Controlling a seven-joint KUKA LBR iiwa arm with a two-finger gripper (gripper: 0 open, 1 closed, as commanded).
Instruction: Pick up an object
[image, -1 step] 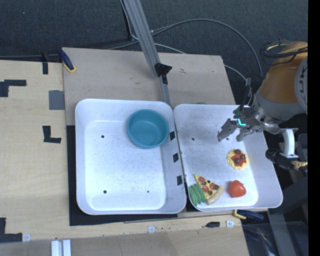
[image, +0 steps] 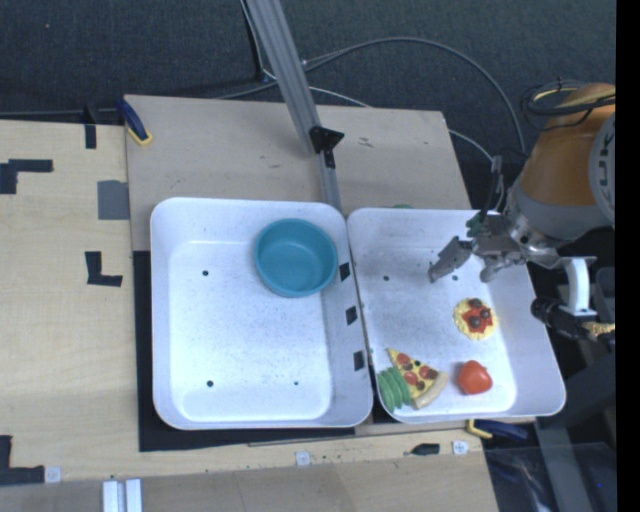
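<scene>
My gripper (image: 466, 267) hangs over the upper middle of the right bin (image: 400, 300), its two fingers spread apart with nothing between them, so it is open. Below and right of it lies a small round yellow tart with red berries (image: 475, 318). A red tomato (image: 474, 377) rests near the bin's front right. A pizza slice (image: 418, 375) with a green leafy piece (image: 388, 386) beside it lies at the bin's front left. A blue bowl (image: 296, 257) sits at the back right of the left bin (image: 200, 340).
A slanted grey pole (image: 295, 90) reaches down to the seam between the bins. Cables loop over the dark floor behind the bench. The arm's orange band (image: 565, 160) stands at the right edge.
</scene>
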